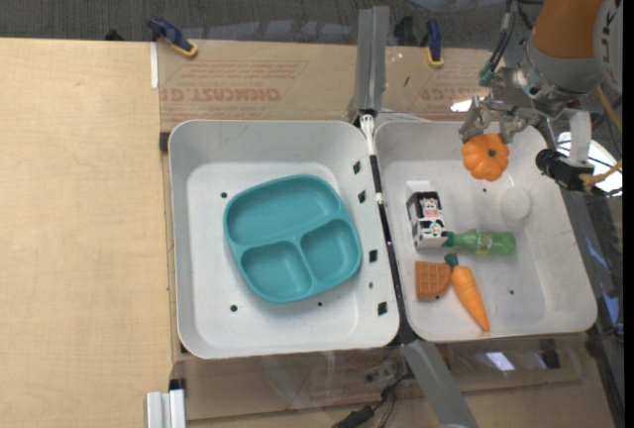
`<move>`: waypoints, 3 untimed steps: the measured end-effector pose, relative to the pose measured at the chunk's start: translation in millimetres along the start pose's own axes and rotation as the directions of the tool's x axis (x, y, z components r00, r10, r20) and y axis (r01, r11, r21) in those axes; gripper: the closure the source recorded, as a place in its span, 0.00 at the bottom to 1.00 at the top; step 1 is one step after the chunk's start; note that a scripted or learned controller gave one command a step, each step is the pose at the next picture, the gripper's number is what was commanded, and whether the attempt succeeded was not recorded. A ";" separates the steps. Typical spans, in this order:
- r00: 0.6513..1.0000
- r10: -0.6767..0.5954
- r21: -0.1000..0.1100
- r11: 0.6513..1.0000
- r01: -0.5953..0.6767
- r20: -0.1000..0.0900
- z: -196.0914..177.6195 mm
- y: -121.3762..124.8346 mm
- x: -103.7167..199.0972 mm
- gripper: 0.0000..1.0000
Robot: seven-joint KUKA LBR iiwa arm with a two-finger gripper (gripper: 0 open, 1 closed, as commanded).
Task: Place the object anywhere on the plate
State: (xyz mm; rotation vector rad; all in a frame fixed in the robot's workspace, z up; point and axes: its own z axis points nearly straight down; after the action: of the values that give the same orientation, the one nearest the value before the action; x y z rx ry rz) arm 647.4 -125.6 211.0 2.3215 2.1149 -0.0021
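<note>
Pumpkin under the tool, plate far off in the other bin.
The tool (pixel 488 131) sits atop the orange pumpkin (pixel 485 159) in the right bin; I cannot tell its state. The teal plate (pixel 290 237) lies well apart, toward the view's left.

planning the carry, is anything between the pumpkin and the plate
Between the orange pumpkin, at the hand in the right bin, and the teal plate in the left bin stand only the two bins' adjoining rims. The milk carton lies below that line.
</note>
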 end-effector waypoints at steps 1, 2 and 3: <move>0.994 -0.112 0.001 0.994 0.112 -0.001 -9.9 -81.4 50.3 1.00; 0.969 -0.249 0.003 0.969 0.249 -0.001 20.3 -88.7 117.4 1.00; 0.956 -0.291 -0.017 0.956 0.291 0.024 50.5 -77.9 159.6 1.00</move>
State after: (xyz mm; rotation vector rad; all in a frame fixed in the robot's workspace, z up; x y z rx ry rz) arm 584.6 40.5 160.2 1.9662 2.4107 -0.0050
